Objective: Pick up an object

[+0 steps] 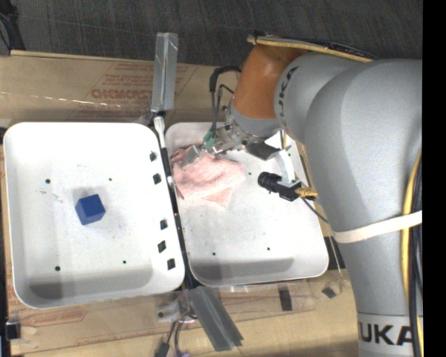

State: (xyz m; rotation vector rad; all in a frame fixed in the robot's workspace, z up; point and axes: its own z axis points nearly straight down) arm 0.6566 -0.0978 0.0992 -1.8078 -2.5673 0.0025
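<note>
**Item 1: Pink Cloth, Right Bin, Gripper at Its Upper Edge**

Location. 2 shallow white bins sat side by side on the bench. The pink cloth point(206, 175) lay in the upper left part of the right bin point(282, 262), close to the divider between the bins. The gripper point(217, 141) stood at the cloth's upper edge, under the arm's orange band point(256, 80).

Gripper state. Whether the gripper was wide or closed could not be told; the wrist and its fittings crowded that spot, and no cloth could be seen caught in it.

Handling note, as judgement. The step in hand appeared to be the descent or close on the cloth. A good grasp would bite into a raised fold rather than the flat hem, well down into the fabric, then lift straight up and slowly so the cloth peeled off the floor without dragging against the bin wall just beside it. A shallow pinch at the edge would likely slip.

Description of item. 1 soft cloth, pale pink, rumpled, spread in an uneven patch with a creased middle and ragged outline. Limp; expected to drape and trail when raised.

Other stock. 1 blue cube point(90, 208), left bin point(30, 288), well apart from the gripper.
</note>
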